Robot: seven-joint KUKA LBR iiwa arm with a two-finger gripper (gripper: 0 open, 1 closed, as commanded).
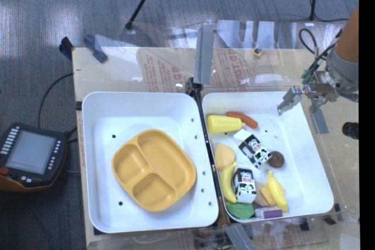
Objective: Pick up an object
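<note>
Across the left bin (94, 120), a yellow divided plate (153, 168) lies alone, well apart from the heap of toy food in the right bin (310, 155), likely kept free as a drop spot. Nearest that bin's far edge, a yellow bottle (223, 123) lies on its side, long axis along the edge, narrow end pointing right at an orange carrot (242, 119). Above the far right corner, the gripper (304, 96) hangs spread, grasping nothing.
</note>
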